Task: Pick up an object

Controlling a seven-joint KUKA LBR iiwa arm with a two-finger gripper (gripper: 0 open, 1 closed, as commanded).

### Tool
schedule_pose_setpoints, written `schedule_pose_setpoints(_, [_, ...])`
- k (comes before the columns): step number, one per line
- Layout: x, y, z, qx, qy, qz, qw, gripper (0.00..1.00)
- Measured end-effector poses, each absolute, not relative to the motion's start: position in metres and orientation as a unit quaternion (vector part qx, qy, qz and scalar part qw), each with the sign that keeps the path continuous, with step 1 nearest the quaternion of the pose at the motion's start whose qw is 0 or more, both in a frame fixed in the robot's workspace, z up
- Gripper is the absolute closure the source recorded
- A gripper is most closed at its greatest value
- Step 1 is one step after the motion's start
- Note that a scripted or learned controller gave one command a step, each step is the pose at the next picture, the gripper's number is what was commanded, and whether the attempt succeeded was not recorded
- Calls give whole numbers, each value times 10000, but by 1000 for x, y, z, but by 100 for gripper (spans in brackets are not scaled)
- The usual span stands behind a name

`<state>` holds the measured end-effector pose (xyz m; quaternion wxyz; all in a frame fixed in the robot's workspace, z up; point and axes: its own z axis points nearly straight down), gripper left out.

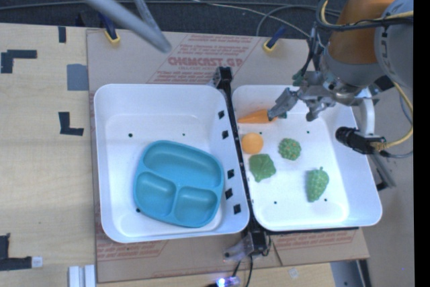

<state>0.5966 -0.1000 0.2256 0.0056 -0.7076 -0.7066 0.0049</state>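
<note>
My gripper hangs over the back part of the right bin. It is open, with nothing between its fingers. Its left fingertip is just beside the right end of an orange carrot lying against the bin's back left wall. A small orange ball rests in front of the carrot. Three green pieces lie further forward: one broccoli-like floret in the middle, another to its left, and a knobbly green piece at the front right.
The left bin holds a blue divided plate. A black divider runs between the bins. Cables trail behind the bins, and a black fitting sticks out over the right bin's right wall.
</note>
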Motion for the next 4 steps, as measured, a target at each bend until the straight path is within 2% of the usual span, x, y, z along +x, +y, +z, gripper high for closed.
schedule_pose_setpoints(1, [599, -100, 234, -7066, -7076, 6, 5, 0])
schedule_pose_setpoints(4, [595, -102, 91, -7064, -7078, 9, 1, 0])
